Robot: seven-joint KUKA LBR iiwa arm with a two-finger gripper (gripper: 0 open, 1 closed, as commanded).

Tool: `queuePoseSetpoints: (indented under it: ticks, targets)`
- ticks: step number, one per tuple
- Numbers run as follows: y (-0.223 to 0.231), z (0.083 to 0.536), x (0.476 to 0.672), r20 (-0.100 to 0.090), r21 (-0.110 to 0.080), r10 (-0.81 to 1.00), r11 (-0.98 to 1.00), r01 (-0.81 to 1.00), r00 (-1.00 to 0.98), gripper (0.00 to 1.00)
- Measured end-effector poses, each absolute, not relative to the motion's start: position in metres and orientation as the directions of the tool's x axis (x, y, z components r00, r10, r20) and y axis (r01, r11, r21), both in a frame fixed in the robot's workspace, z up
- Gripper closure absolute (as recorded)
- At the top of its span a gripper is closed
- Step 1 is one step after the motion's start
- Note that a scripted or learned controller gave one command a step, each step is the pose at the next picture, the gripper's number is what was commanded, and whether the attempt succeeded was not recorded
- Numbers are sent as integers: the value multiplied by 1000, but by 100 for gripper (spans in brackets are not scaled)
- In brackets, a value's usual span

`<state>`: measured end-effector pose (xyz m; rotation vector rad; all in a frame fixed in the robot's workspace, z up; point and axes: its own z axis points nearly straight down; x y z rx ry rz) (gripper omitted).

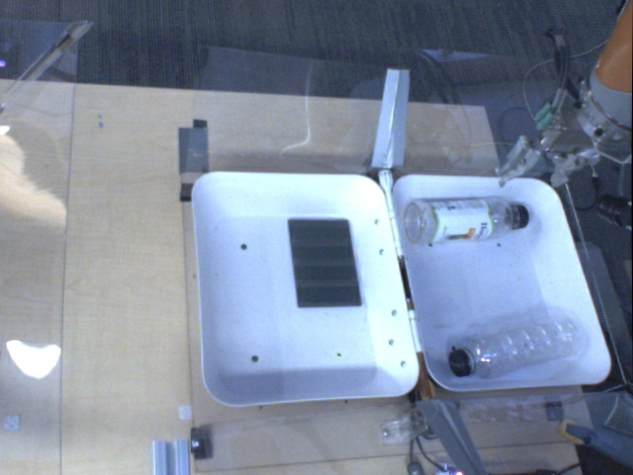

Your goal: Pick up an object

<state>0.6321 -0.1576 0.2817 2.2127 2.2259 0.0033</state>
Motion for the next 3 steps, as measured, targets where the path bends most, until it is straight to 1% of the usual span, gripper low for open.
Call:
queuePoseSetpoints:
  ticks: [1,2,3]
  targets:
    - [-130,139,642,-2,7,988,154,988,-154,0]
    - [-96,109,654,1,5,1000,-28,1000,28,0]
    - [-94,121,656,1,11,1000,-23,1000,23,100]
